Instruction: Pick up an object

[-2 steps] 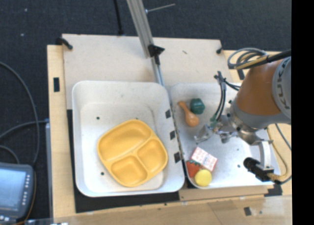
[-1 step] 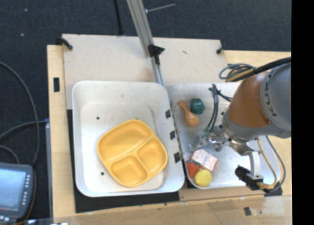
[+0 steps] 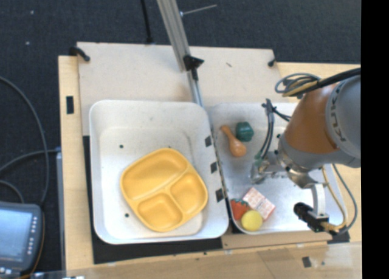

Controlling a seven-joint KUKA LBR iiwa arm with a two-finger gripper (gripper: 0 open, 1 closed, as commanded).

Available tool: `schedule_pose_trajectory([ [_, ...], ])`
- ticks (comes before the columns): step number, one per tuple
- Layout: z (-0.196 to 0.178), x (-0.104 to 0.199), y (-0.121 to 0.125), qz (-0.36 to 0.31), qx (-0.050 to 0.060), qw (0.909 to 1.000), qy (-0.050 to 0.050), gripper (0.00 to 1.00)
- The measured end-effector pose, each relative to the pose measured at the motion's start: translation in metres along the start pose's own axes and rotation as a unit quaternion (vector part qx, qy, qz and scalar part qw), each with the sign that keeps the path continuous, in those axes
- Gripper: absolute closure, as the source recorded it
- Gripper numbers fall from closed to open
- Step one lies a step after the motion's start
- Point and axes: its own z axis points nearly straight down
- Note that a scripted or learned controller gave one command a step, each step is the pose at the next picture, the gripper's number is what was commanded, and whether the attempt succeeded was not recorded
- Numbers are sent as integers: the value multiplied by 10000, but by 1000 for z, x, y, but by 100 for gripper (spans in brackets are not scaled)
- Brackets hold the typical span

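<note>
Orange-banded arm [image 3: 316,126] hangs over the right bin [image 3: 275,113], finger state impossible to tell, approaching; next, descend onto the wooden pestle [image 3: 233,141].

A: The arm [image 3: 316,127] covers much of the right bin [image 3: 243,113]; its gripper's fingertips cannot be made out.

B: Agreed; the monitor [image 3: 18,238] is cut by the left edge; the red object [image 3: 237,208] is too small to identify.
</note>
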Motion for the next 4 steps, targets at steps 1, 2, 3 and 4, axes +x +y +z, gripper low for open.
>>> schedule_pose_trajectory([
  [1, -61, -1, -4, -49, -18, 10000, -8, 100],
  [2, -121, -11, -3, -46, -26, 10000, -14, 100],
  [3, -172, -12, 0, -50, -18, 10000, -11, 100],
  [4, -172, 30, 16, -49, 12, 10000, -5, 100],
])
